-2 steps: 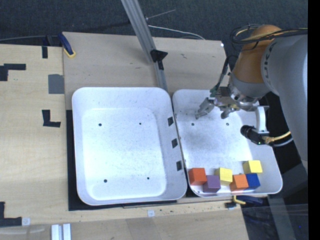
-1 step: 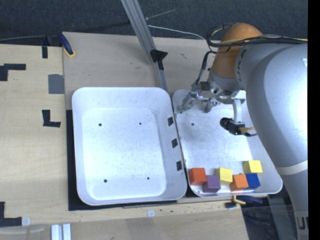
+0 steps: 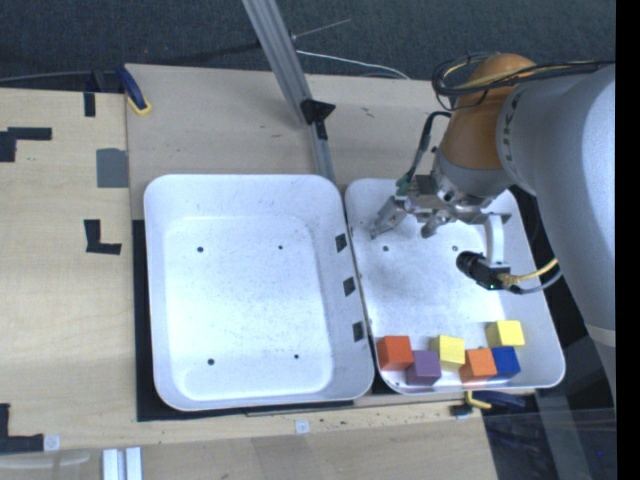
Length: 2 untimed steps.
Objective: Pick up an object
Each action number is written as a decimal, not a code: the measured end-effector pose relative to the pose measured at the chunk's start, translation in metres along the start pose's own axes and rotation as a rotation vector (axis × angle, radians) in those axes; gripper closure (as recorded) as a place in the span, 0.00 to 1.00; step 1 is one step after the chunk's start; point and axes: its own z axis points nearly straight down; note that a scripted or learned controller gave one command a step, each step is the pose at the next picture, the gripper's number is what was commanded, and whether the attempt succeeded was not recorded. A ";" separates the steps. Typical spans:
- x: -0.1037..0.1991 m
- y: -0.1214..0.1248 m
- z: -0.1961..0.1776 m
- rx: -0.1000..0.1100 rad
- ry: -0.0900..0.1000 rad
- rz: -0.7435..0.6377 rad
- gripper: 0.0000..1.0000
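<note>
Six small blocks are seen well below the gripper [image 3: 408,218], clustered along the near wall of the right bin [image 3: 545,313]. The gripper's fingers look spread and nothing is held between them. An outlying piece such as the yellow block [image 3: 506,333] should be chosen, approached from straight above, and its neighbours kept clear.

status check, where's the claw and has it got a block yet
Claw at far end of right white bin, nothing seen between its fingers. Small coloured foam blocks clustered at near end, untouched, well apart from claw. Nothing lies between them.
</note>
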 end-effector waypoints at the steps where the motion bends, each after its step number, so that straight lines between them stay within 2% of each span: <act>1: -0.001 -0.021 -0.026 -0.002 0.001 -0.001 0.00; 2: -0.002 -0.045 -0.037 0.001 0.001 -0.001 0.00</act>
